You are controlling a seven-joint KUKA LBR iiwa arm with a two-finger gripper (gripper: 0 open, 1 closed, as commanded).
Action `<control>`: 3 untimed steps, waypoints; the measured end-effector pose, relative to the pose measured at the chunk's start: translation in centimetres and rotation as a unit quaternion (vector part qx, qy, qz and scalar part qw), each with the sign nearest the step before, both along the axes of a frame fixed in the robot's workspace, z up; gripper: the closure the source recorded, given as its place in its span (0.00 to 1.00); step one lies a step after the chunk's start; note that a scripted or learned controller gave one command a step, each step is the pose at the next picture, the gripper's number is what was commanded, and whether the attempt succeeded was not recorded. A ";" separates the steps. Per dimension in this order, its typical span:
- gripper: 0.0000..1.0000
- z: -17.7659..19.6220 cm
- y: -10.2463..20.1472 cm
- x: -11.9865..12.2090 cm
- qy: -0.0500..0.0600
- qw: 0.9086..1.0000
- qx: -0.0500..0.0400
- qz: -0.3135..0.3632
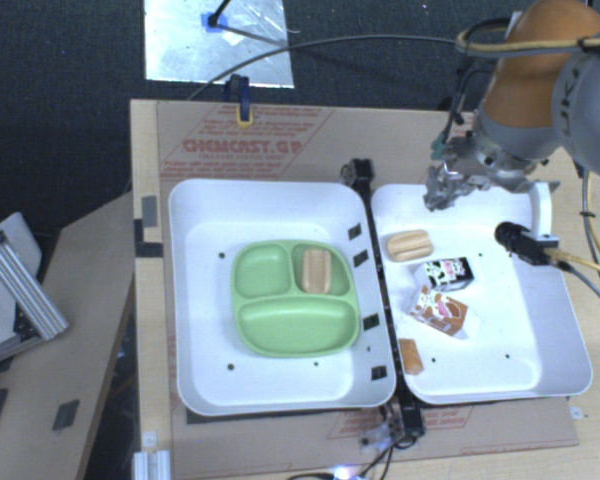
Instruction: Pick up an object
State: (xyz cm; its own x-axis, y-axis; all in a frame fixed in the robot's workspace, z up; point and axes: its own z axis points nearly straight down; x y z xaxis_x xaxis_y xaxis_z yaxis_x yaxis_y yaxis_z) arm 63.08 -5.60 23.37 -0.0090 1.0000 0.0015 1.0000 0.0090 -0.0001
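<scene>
two white bins [280, 203]: green tray [295, 333] holds bun [316, 269]; gripper [442, 190] grip unclear.

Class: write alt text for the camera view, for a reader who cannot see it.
A grey robot arm's gripper hovers over the right bin's far edge, near a bread roll and snack packets. The left bin holds a green divided plate carrying another roll.

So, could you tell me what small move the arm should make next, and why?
Probably lower the gripper toward the bread roll. The gripper hovers over the right bin's far edge with nothing visibly held, and the roll lies just below it in the camera view, apart from the two snack packets.
</scene>
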 end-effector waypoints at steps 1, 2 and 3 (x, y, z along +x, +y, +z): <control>1.00 -1.1 4.1 -2.3 0.000 1.000 0.000 0.000; 1.00 -2.0 9.0 -5.1 0.001 1.000 0.000 0.000; 1.00 -0.8 13.8 -8.4 0.000 1.000 0.001 0.001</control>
